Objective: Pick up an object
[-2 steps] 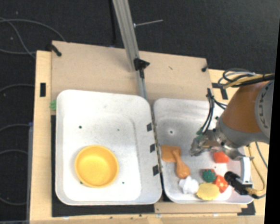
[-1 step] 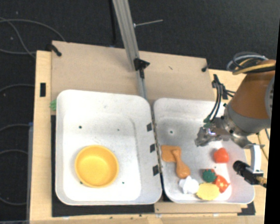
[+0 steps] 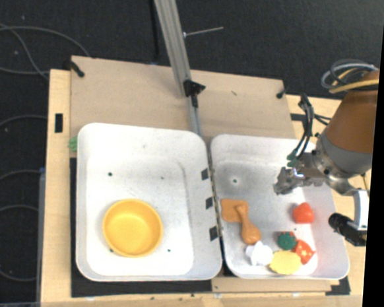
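Desk (image 3: 137, 95): tan board under both bins, bare along its far strip, with a slanted metal rail crossing it from the far side.
Left bin (image 3: 145, 156): white, shallow, carrying a yellow bowl (image 3: 132, 227) in its near-left part.
Right bin (image 3: 251, 164): white, far half bare, small things crowded toward the near-right corner.
Arm (image 3: 351, 132): reaching in from the right, orange band above a grey wrist, hanging over the right bin's right side.
Gripper (image 3: 286, 182): over bare bin floor, left of the wrist and just far-left of the red piece; cannot tell whether open or closed, and nothing seen held.
Orange wooden piece (image 3: 238, 218): long, lying aslant near the bin's left wall, well apart from the gripper.
Yellow piece (image 3: 285, 262): rounded, at the near edge, touching the white piece (image 3: 259, 253) on its left.
Red piece (image 3: 302, 212): small, standing alone, free space all round; likely the easiest target.
Green piece (image 3: 286, 241): pressed close to a red-orange piece (image 3: 304, 251) on its right, poor for a clean grasp.
Step in hand: lining up above a target. Best done by centring over the lone red piece, descending straight, closing only once low around it, and avoiding the crowded near cluster.
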You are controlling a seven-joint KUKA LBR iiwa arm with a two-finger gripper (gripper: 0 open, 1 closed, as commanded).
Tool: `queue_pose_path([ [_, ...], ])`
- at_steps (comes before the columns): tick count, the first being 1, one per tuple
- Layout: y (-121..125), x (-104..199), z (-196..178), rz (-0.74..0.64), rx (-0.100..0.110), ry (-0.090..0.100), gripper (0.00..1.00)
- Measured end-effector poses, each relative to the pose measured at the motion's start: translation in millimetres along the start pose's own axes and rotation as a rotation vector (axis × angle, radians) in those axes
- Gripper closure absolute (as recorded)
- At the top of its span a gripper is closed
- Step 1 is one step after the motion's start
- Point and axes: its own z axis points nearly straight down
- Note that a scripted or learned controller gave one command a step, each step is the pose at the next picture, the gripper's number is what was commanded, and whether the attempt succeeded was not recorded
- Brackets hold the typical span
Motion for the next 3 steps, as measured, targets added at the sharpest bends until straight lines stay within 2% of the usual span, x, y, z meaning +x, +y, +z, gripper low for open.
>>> queue_pose_path([
  [1,16.3,42.1,0.1,-0.003,0.004,0.002,1.00],
  [2,43.7,88.8,9.0,-0.003,0.004,0.002,1.00],
  [3,66.1,136.0,0.0,-0.004,0.003,0.003,1.00],
])
